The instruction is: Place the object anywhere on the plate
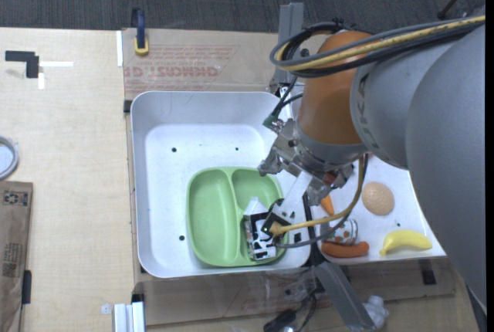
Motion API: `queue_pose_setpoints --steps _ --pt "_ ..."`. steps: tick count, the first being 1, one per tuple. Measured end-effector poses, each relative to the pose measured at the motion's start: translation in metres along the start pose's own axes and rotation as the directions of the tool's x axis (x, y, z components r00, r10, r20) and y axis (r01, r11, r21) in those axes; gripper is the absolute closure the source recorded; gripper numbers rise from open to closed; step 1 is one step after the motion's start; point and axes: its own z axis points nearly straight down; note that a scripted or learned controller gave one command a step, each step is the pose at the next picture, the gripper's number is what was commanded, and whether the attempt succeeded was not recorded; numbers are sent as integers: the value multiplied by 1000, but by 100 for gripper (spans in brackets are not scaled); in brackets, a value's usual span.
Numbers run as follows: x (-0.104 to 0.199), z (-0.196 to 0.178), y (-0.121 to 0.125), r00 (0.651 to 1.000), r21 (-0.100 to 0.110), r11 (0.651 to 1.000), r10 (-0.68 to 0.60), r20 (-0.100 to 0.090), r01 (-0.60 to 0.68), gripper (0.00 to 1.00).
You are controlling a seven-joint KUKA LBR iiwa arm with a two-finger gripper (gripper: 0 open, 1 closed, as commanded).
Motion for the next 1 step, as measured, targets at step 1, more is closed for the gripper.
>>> queue_pose_setpoints --steps 1 --pt "48 49 22 977 0 977 -215 1 215 0"
